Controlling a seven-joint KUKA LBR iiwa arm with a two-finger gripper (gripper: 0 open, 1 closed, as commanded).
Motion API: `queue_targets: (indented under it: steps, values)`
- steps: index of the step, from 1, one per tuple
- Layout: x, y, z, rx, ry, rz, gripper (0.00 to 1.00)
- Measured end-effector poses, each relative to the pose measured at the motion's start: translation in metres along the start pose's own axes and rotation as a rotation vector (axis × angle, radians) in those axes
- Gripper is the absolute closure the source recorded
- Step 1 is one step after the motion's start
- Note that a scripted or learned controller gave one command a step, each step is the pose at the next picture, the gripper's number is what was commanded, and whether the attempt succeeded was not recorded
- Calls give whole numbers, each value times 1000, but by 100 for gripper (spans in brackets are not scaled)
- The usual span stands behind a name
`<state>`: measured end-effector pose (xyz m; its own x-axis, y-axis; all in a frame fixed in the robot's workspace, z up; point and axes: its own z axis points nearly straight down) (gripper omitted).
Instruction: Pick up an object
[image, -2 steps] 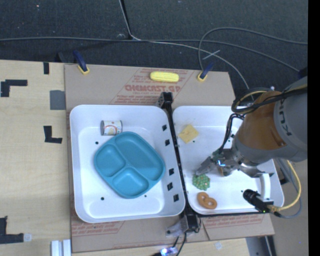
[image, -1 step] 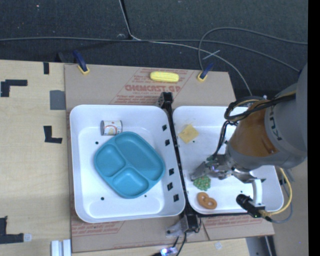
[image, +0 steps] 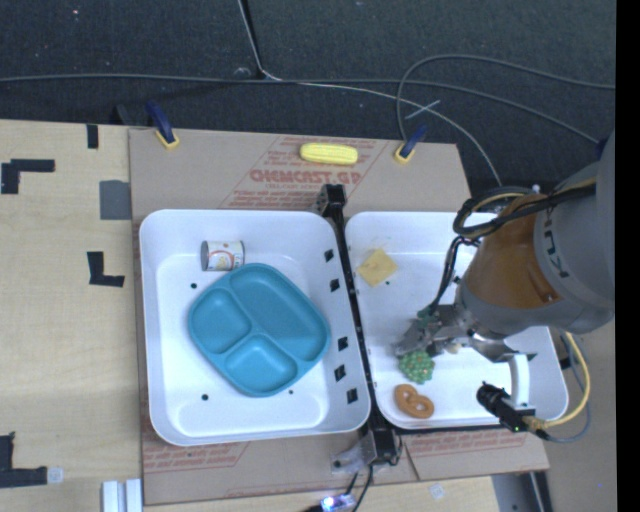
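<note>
— Fingers (image: 420, 342): apart or together?
— Can't tell; the wrist hides them. One green lumpy object (image: 416, 369) sits just beneath their tips, contact unclear.
— And further out?
— One brown ring-shaped piece (image: 413, 402) beyond it and one yellow square (image: 377, 268) up-left, sharing the right bin (image: 545, 415). Farther left: one blue divided plate (image: 258, 327), one small can (image: 222, 255), label unreadable.

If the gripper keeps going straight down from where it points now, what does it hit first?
Most likely the green object, directly under the gripper in the right bin. Depth is hard to judge from this slanted view.
</note>
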<state>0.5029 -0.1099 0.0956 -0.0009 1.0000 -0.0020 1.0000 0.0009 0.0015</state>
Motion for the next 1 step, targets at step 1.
queue_targets:
  steps: [1]
  values:
    - [2,-3,-62,-2,2,-1,100]
